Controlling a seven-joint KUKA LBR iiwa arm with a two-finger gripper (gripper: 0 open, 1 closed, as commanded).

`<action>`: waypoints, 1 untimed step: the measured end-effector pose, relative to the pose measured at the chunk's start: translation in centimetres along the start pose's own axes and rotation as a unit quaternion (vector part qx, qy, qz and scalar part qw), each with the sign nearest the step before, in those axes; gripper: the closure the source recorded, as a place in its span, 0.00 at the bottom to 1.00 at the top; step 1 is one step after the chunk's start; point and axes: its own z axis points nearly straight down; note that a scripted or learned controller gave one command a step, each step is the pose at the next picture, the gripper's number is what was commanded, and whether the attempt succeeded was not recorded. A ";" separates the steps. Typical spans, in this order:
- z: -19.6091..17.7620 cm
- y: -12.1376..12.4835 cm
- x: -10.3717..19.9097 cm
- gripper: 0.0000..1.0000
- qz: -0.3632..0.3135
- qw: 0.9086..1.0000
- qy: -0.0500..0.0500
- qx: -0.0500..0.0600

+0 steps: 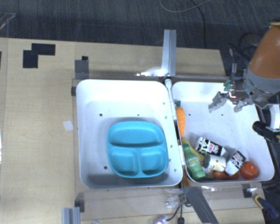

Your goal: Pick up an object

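My gripper (229,102) hangs over the upper right part of the right bin (210,120), open, its two fingers spread apart with nothing between them. Below it, along the bin's front edge, lie a green bottle (192,161), a black-and-white carton (209,147), a small white can (216,162), another black-and-white pack (235,161) and a red tomato (249,170). An orange carrot (180,119) lies against the bin's left wall. All these objects are apart from the gripper.
The left bin (91,125) holds a blue compartment plate (137,148). A metal post (169,52) stands behind the divider between the bins. The arm's orange band (270,55) is at the right edge.
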 end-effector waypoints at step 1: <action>1.5 3.2 -5.5 0.00 0.133 0.991 -0.001 -0.001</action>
